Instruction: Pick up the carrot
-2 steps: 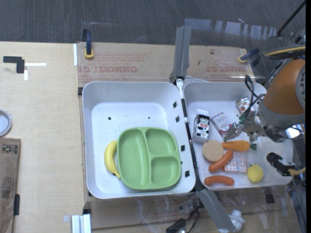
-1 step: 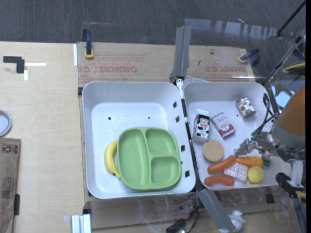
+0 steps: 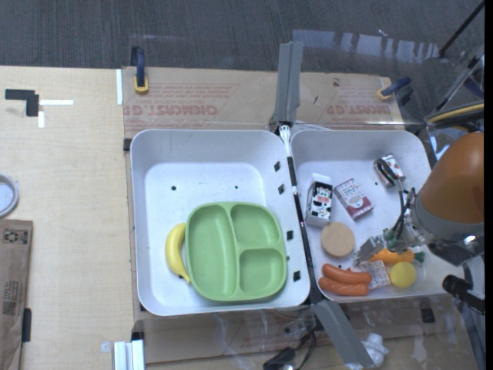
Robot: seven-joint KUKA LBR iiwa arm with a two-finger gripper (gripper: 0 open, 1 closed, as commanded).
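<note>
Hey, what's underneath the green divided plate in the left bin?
A yellow banana pokes out from under the left edge of the green three-compartment plastic plate, in the left shallow white bin. How far the banana reaches beneath, and anything else there, is covered by the plate.

Left bin (image 3: 146, 206) — green 3-part plate (image 3: 235, 250), banana (image 3: 176, 253); right bin (image 3: 308, 149) — hot dogs (image 3: 344, 279), lemon (image 3: 403, 275).

The banana (image 3: 176, 251) is mostly hidden under the green divided plate (image 3: 235, 250). The arm (image 3: 458, 183) covers the carrot's (image 3: 391, 257) near end. Packet (image 3: 353, 198) labels are too small to read.
</note>
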